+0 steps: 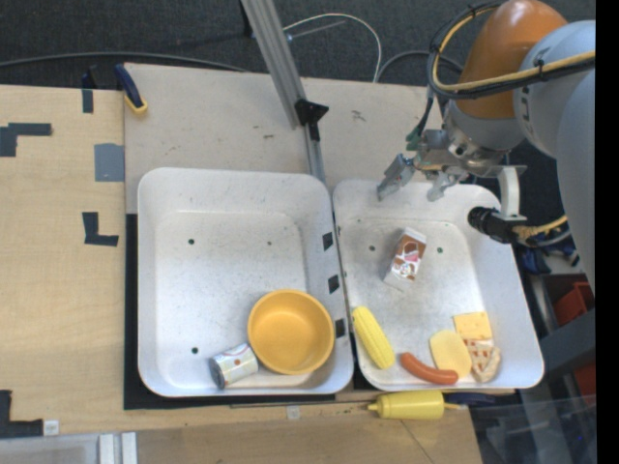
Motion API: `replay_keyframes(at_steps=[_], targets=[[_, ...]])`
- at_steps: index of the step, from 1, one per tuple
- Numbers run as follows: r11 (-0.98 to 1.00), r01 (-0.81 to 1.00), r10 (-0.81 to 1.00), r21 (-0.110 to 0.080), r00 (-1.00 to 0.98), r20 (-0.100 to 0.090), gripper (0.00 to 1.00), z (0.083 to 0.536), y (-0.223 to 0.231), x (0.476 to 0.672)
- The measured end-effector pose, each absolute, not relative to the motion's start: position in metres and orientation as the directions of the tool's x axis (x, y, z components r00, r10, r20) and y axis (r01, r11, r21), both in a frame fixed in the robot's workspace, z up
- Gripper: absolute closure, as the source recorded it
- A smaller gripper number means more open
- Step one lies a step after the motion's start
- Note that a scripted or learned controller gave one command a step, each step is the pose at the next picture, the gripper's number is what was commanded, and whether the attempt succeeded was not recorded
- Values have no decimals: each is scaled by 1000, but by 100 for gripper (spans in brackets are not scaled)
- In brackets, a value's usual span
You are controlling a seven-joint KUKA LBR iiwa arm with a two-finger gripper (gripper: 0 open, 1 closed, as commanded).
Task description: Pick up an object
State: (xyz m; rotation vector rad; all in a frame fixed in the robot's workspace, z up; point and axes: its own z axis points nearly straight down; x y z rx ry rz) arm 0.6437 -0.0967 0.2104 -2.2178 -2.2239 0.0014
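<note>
My gripper [418, 183] hangs over the far edge of the right bin [503, 288], its two grey fingers spread open with nothing between them. Below it, in the middle of that bin, lies a small brown and white carton [407, 257]. Along the near side of the right bin lie a yellow corn cob [372, 336], a red sausage [427, 368], a yellow cheese wedge [472, 326] and a pizza slice [484, 361]. In the left bin [193, 211] a yellow bowl [289, 331] sits beside a small tin can [233, 364].
A yellow mustard bottle [411, 406] lies on the bench just in front of the right bin. A grey metal post [276, 51] slants up from between the bins at the back. Cables [329, 22] loop behind the bench.
</note>
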Motion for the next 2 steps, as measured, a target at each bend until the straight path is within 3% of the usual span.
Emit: replay_keyframes(at_steps=[1, 2], targets=[[3, 1000, 1000, -1, -3, 0, 0, 210, -97, 644], [1, 1000, 1000, -8, -1, -1, 0, 146, -98, 638]])
